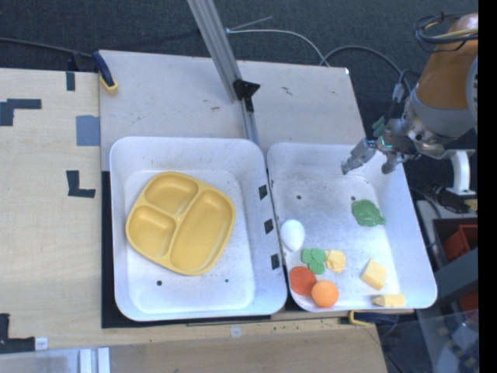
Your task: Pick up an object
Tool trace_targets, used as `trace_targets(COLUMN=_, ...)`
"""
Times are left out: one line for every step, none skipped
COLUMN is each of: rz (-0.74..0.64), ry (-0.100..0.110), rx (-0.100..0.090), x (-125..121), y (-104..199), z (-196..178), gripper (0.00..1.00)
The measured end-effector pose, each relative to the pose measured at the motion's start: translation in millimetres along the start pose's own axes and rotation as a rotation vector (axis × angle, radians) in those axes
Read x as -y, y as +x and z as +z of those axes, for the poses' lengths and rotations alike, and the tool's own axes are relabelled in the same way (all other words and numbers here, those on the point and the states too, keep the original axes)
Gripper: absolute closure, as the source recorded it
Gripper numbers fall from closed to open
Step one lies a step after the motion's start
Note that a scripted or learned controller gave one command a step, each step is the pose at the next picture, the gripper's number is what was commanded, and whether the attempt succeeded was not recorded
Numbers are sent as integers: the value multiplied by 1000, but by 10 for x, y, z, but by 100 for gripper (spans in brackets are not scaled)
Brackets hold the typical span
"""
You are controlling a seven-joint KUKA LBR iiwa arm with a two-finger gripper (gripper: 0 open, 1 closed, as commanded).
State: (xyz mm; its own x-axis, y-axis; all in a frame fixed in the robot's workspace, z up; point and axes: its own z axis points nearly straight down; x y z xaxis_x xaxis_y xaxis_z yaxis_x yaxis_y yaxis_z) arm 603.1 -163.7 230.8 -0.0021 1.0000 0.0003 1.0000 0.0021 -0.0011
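Green leaf toy (367,212) lies in the right bin (411,231), just below the pincer (371,160), whose fingers stand apart and empty; closing near the bin wall risks a miss.

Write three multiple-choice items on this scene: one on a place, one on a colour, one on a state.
1. Where does the yellow plate lie?
A. left bin
B. right bin
C. bare bench

2. What colour is the leaf-like piece nearest the tool?
A. orange
B. green
C. white

3. How do the tool's fingers stand?
A. shut on the egg
B. shut on the ball
C. open, holding nothing

Key: 1 A, the plate rests in the left bin. 2 B, the piece is green, lying in the right bin. 3 C, the fingers are spread above the bin's far end with nothing between them.
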Motion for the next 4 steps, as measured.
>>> trace_targets(rz=1, ry=11, rx=-2, x=444, y=171, z=841, gripper=0)
trace_targets(rz=4, ry=-4, rx=3, x=709, y=-155, z=158, gripper=0)
trace_targets(rz=1, ry=0, rx=0, x=701, y=-129, z=100, gripper=100)
trace_targets(rz=-6, ry=0, rx=-2, x=273, y=421, z=275, gripper=100)
